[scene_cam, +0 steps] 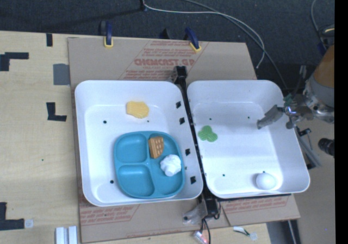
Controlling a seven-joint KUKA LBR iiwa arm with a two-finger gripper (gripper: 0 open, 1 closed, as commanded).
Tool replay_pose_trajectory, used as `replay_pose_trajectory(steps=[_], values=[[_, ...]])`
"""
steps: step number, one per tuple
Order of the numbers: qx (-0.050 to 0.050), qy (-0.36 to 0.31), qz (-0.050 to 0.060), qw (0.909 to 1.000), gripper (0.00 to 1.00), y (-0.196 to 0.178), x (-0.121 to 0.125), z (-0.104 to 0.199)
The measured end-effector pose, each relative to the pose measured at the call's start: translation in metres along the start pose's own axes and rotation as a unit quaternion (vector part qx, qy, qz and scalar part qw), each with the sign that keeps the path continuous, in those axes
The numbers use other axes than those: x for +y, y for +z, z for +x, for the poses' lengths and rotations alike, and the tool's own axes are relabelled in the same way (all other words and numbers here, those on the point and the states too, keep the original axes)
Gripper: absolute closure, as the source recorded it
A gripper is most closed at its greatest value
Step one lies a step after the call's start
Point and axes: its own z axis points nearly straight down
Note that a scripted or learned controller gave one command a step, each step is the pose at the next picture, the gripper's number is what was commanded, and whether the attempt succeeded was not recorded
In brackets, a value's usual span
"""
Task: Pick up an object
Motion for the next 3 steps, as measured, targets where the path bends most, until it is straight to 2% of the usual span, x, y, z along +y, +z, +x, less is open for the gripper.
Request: replay_pose_trajectory(steps=[1,2,3], values=[[0.001,-0.007,0.001,1.0000,0.00,0.020,0.004,0.039],[0.000,-0.005,0.000,1.0000,0.00,0.016,0.046,0.058],[0.000,-0.001,-0.001,1.0000,0.00,-0.022,0.001,0.106]])
